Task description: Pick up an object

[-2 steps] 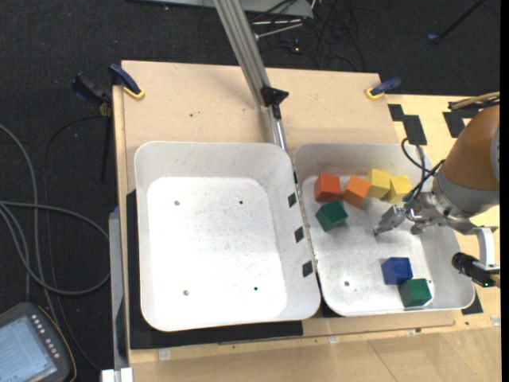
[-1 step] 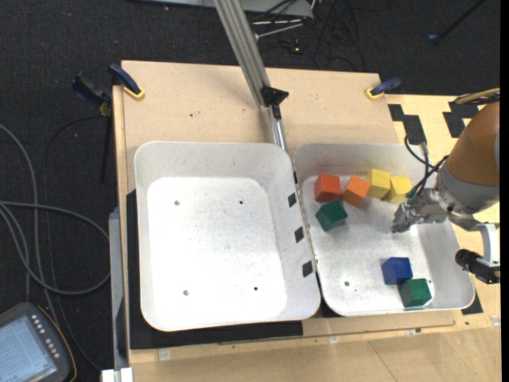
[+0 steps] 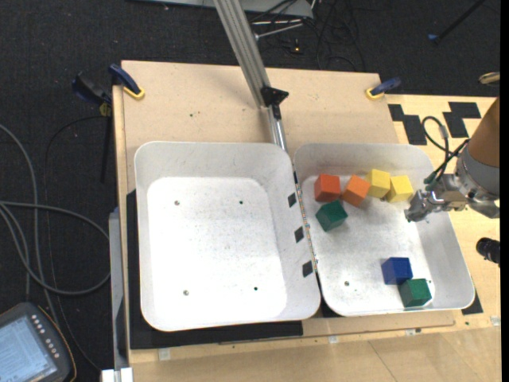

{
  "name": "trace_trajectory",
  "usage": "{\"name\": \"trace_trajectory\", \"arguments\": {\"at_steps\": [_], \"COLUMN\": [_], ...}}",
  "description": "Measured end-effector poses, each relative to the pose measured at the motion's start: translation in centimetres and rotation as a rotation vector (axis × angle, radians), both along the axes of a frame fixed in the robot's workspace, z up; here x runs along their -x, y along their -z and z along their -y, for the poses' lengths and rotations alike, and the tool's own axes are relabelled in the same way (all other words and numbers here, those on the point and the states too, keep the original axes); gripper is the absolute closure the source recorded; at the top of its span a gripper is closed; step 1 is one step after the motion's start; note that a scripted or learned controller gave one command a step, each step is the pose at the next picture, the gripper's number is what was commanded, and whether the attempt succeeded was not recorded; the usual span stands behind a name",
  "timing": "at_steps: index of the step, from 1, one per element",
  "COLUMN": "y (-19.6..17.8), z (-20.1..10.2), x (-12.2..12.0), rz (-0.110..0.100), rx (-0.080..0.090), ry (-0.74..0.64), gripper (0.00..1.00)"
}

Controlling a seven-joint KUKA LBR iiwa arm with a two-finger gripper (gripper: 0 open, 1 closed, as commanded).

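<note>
Nothing is being lifted yet: the gripper (image 3: pixel 419 210) is hanging over the right bin (image 3: pixel 445 293) just beside the yellow blocks (image 3: pixel 390 185), so the whole pick is remaining to be done.

Arm (image 3: pixel 487 153): enters at right edge. Upper section orange-brown, rounded; below it a grey cylindrical wrist segment with a paler lower rim. Black cable (image 3: pixel 436 134) looped beside the arm, running toward the wrist. Gripper (image 3: pixel 417 212): small, grey metallic, blocky body with dark detailing; finer parts too small to tell.
</note>
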State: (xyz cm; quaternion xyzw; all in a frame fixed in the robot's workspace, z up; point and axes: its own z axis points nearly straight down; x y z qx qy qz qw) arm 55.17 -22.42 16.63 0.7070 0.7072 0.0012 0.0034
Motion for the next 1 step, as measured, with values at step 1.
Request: {"name": "trace_trajectory", "arguments": {"at_steps": [1], "y": [-4.38], "z": [-0.46], "x": [-0.10], "rz": [-0.001], "rx": [-0.001], "ry": [-0.003], "gripper": [1.00]}}
